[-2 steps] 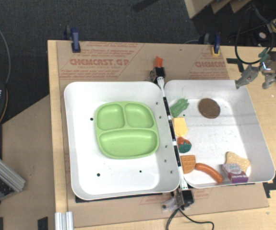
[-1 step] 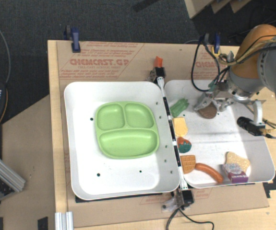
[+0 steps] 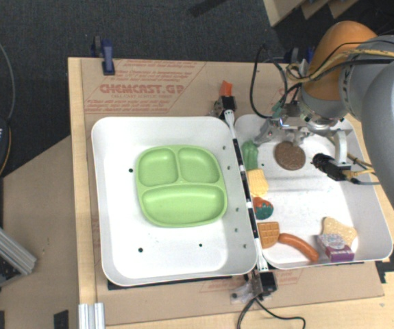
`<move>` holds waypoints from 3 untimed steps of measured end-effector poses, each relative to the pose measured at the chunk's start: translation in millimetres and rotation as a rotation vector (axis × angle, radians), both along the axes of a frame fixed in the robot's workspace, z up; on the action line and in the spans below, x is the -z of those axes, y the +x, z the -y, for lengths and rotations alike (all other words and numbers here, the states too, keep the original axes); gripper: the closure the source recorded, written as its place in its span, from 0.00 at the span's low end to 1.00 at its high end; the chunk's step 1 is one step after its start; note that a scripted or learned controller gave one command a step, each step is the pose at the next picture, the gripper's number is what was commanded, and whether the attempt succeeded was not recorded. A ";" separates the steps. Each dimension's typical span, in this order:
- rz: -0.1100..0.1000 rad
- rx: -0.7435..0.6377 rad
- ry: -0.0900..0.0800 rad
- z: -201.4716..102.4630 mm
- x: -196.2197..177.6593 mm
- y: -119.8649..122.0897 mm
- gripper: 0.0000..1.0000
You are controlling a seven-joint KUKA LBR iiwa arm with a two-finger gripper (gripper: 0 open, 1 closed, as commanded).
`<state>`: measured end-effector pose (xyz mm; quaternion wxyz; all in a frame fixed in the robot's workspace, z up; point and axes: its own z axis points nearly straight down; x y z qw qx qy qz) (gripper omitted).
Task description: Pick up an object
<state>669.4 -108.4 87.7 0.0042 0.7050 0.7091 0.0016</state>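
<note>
In the right bin point(image 3: 361, 204) my gripper point(image 3: 290, 133) hangs over the far end, just above a brown round patty point(image 3: 291, 157); whether it touches the patty I cannot tell. Along the bin's left wall lie a green piece point(image 3: 251, 155), a yellow cheese wedge point(image 3: 257, 181), a small orange and teal item point(image 3: 261, 209) and a waffle point(image 3: 268, 233). Near the front edge rest an orange sausage point(image 3: 299, 245), a slice of bread point(image 3: 340, 229) and a purple box point(image 3: 338, 249).
The left bin point(image 3: 114, 245) holds a green divided plate point(image 3: 180, 185). The grey arm with its orange band point(image 3: 344, 43) comes in over the right bin's far right corner, with cables trailing around it. A blue clamp point(image 3: 105, 55) sits on the board's far left.
</note>
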 end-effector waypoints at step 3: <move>-0.003 0.003 0.011 109.9 1.0 -44.0 0.00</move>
